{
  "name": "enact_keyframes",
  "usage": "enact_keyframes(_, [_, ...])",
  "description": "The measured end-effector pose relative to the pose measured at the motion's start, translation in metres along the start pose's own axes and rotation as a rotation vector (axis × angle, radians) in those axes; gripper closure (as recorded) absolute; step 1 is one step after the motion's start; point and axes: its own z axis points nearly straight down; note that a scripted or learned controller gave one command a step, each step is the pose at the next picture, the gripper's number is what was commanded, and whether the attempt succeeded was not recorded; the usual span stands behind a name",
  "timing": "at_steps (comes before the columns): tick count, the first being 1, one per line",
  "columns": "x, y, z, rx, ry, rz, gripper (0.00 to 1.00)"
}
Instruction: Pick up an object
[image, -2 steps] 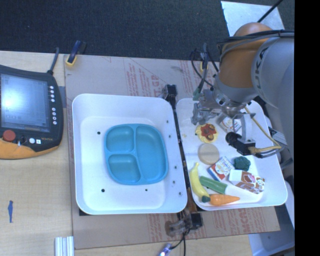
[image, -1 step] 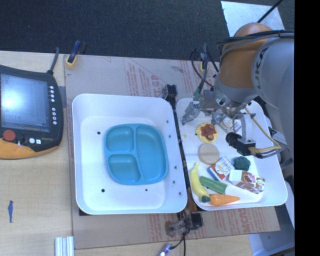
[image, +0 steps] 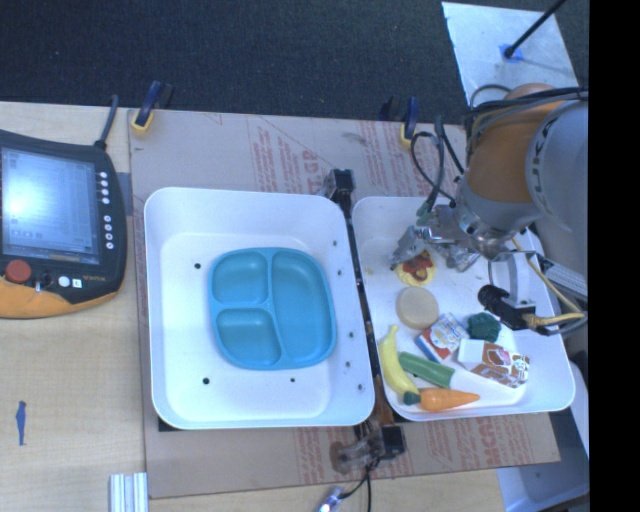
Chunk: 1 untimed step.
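My gripper (image: 425, 250) hangs low over the back of the right bin (image: 380, 225), right above a small red and yellow toy food (image: 415, 268). Whether that toy is between the fingers cannot be made out. Nearer the front of the same bin lie a round beige disc (image: 417, 306), a yellow banana (image: 394, 364), a green vegetable (image: 427, 368), an orange carrot (image: 447, 399), a dark green piece (image: 485, 326) and a few small printed packets (image: 495, 362).
The left bin (image: 170, 300) holds a blue divided plate (image: 271, 307). A control pendant with a screen (image: 55, 228) lies on the bench at far left. Cables and a black fitting (image: 505, 305) trail off the arm over the right bin.
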Motion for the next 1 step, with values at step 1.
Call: enact_keyframes(1, [-0.0074,-0.0789,0.0441,-0.005,0.0,-0.002,0.0])
